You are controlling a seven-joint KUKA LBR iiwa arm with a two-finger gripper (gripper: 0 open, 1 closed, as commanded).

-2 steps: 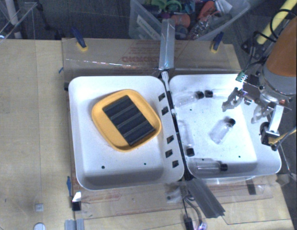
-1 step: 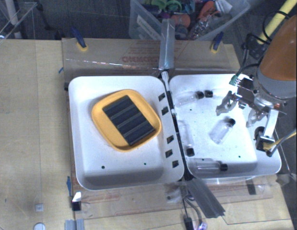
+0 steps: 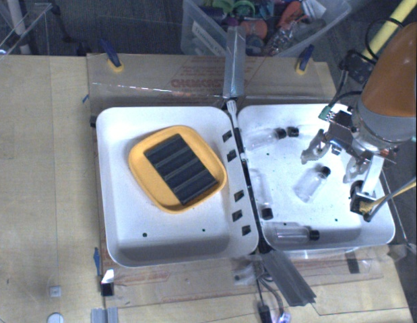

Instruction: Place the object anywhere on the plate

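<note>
plate [image 3: 149, 172] in left bin [image 3: 114, 130] | vial [image 3: 309, 182] in right bin [image 3: 275, 116]

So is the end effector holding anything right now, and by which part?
Nothing is held. The end effector hangs open over the right bin, just above a small clear bottle lying loose on the bin floor.

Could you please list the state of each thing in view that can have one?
Plate: lying in the left bin, a black slab on it.
Vial: lying in the right bin, free.
Tube: lying flat at the right bin's near wall.
Hand: open above the vial, holding nothing.
</note>
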